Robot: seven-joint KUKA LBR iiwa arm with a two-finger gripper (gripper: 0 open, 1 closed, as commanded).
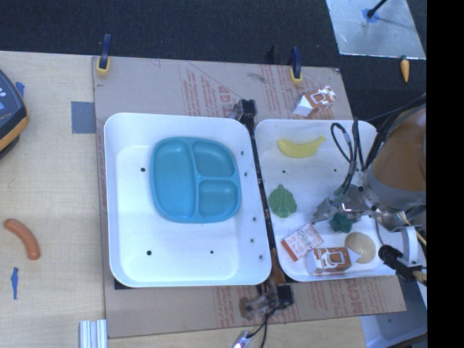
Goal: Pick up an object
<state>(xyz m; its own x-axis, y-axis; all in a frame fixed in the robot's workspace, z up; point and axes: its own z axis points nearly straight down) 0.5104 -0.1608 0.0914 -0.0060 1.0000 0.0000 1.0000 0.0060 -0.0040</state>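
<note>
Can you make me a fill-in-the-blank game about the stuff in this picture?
1. The blue divided plate sits in the ____ bin.
2. The banana in the right bin is colored ____.
3. The sausage lies on the bench, ____ both bins.
4. The arm's gripper is over the ____ bin.

Missing words: left; yellow; outside; right

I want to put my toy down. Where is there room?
Left bin: bare white floor below and left of the blue plate. Right bin: some room between banana and green leaf. Its lower right is crowded around the hand.
</note>
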